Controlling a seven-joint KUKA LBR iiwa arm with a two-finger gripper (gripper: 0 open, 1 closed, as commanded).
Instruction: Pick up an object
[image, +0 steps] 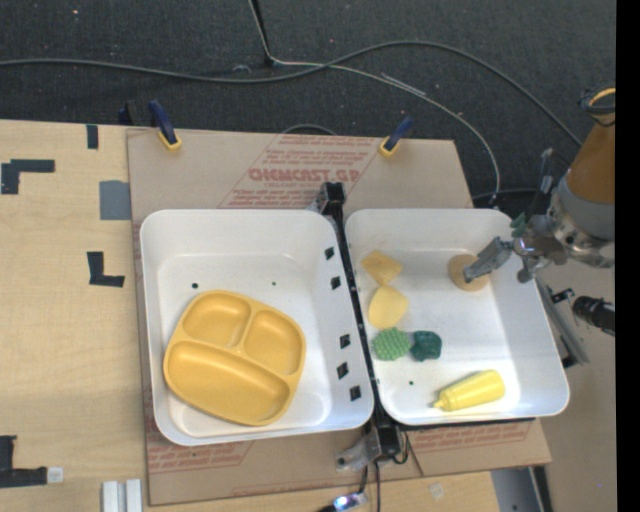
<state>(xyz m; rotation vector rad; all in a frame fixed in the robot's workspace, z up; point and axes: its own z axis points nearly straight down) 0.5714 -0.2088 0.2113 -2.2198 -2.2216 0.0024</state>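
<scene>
**Mia:** Where is the robot's claw right now?

**Dad:** See the gripper (505, 258) at the right side of the frame, over the right bin (520, 400)? One grey finger (487, 260) points left and seems to touch the little tan round thing (468, 272) near the top of that bin.

**Mia:** Is the claw open or squeezed?

**Dad:** I can't tell. It is small and blurry there. I don't see anything between the fingers, so I would not say it holds a thing.

**Mia:** What can it pick?

**Dad:** Lots! The tan round thing is the closest. Lower down at the bottom right lies a yellow corn toy (470, 390). In the middle of the frame, by the wall between the bins, sit two pale yellow pieces (384, 288), one above the other. Just under them is a green bumpy toy (392, 345), with a dark green toy (427, 346) touching its right side.

**Mia:** And the big yellow plate (235, 355)?

**Dad:** That is in the left bin (160, 240), at the lower left. It is far from the claw and wide, so I think it is hard to grab.

**Mia:** So how should it do this well?

**Dad:** I think it should go for the tan round thing. Put one finger on each side, come straight down, then squeeze gently and lift slowly. If it comes down on top of the toy, it may just push it away.
</scene>
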